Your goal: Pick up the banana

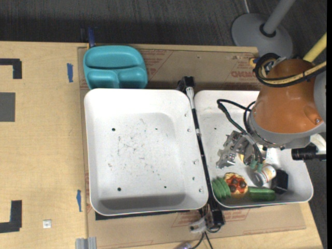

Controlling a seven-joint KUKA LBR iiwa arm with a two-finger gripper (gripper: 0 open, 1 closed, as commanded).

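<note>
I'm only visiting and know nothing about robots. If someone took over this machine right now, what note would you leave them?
The gripper is low inside the right bin, and nothing can be seen held by it.
Small things crowd that bin's near edge: a green piece, a red-and-yellow item and a long green item.
The pile is too jumbled to tell which is the banana.
Done: the arm has reached the bin.
Left: find the banana, grasp it, lift it.

Robotics lab, cardboard-topped bench (41, 139), blue tape marks (70, 72), 2 white bins (140, 95), robot arm (285, 105)
</note>
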